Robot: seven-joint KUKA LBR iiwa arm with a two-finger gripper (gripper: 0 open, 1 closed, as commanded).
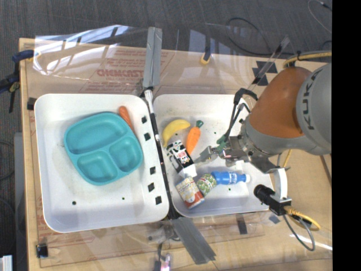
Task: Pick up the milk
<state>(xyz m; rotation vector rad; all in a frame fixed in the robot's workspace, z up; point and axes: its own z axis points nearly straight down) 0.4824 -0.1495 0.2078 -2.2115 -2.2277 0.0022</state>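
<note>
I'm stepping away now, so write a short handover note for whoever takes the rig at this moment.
End effector: low over the right bin, nothing visibly held; finger state unclear.
Milk: cow-print carton lying in the right bin near the divider, beside the carrot and banana, above the can.
Done: arm has reached in near the milk.
Left: grasp the milk and lift it out.

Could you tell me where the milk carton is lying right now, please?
The milk carton lies in the right bin, near its left wall, just below the banana and beside the carrot.
</note>
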